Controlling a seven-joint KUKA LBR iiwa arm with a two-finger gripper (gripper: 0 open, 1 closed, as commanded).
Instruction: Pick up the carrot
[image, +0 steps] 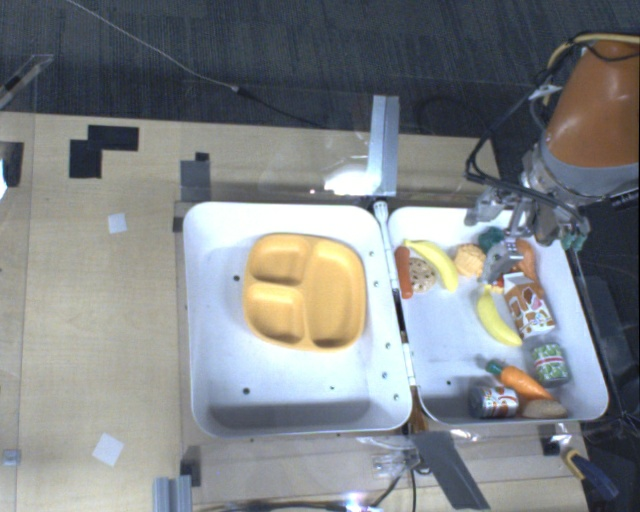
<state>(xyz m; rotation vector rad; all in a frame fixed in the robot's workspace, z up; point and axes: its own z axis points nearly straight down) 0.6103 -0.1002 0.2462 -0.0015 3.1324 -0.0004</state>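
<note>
Clearly, from the overhead camera view we see two white bins side by side on the bench. The left bin (215, 400) carries a yellow divided tray (303, 290), lying flat near its middle. The right bin (440, 390) is crowded with play food.

The carrot (524, 379) lies at that bin's near right corner, leafy end toward the bin's middle. It rests against a small can (494, 402), just beside a green-lidded jar (549, 362), so we judge it hemmed in on two sides and awkward to reach cleanly.

The hand (520, 232) hangs over the bin's far right corner, well apart from the carrot. It sits above a cluster: an orange-red item we cannot name, a carton (527, 308), a round bun (470, 261), two bananas (498, 318). Whether it is spread or closed we cannot tell, as the wrist hides it.

We reckon the reach toward the carrot is not yet begun, since the hand stands over the wrong corner.
</note>
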